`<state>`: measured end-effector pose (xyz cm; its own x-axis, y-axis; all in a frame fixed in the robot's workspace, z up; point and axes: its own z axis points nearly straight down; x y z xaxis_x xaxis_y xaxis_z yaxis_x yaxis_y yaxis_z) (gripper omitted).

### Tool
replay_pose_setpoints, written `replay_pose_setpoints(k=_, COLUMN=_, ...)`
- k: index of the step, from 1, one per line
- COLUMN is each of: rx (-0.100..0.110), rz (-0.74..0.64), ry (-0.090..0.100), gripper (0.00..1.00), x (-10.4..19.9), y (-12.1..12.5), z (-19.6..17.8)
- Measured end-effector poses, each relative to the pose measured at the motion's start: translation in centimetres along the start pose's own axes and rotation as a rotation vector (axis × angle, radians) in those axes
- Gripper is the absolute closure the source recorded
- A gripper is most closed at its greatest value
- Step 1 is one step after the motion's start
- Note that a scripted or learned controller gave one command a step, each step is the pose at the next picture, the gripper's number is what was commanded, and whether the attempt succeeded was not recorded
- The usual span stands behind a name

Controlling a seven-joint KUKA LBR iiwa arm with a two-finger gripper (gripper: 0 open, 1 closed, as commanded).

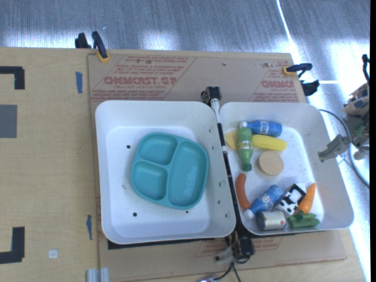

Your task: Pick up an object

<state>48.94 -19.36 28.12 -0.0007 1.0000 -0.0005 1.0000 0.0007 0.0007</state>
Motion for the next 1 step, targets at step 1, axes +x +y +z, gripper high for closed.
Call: replay_pose_setpoints(k=1, rx=0.003, rz=0.132, ry=0.001, gripper=0.0, x=3.97, y=-0.73, z=15.6)
